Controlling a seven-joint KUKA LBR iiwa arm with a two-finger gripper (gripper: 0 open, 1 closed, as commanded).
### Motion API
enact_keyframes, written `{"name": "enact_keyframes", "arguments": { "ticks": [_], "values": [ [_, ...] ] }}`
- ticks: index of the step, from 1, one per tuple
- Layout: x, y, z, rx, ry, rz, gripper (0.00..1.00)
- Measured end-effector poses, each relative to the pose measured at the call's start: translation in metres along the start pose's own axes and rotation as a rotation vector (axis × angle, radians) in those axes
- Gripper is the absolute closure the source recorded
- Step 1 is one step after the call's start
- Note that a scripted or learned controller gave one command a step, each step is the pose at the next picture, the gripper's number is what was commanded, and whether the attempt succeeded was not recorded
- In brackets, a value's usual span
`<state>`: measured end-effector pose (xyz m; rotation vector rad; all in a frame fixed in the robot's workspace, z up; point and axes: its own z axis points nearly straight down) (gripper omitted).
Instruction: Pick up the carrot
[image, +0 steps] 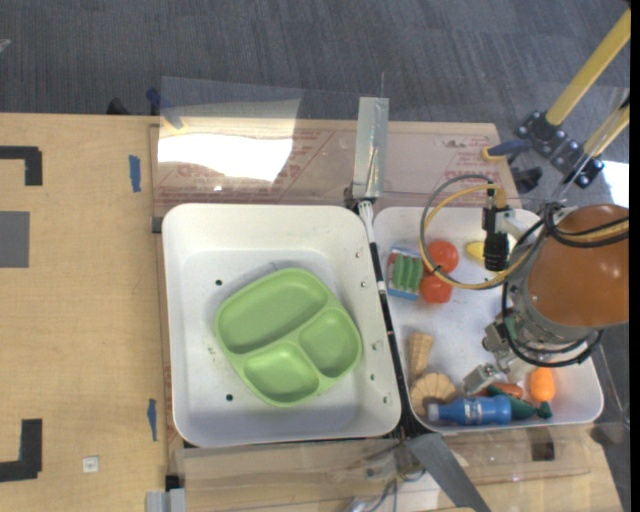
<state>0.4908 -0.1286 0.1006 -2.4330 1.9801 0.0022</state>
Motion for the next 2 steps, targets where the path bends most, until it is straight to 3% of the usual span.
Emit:
{"name": "enact_keyframes", "arguments": {
  "ticks": [1, 2],
  "values": [
    [0.072, 0.024, -0.13, 0.004, 0.01, -0.177, 0.0],
    [0.061, 0.026, -0.006, -0.008, -0.007, -0.392, 0.0]
  ]
}}
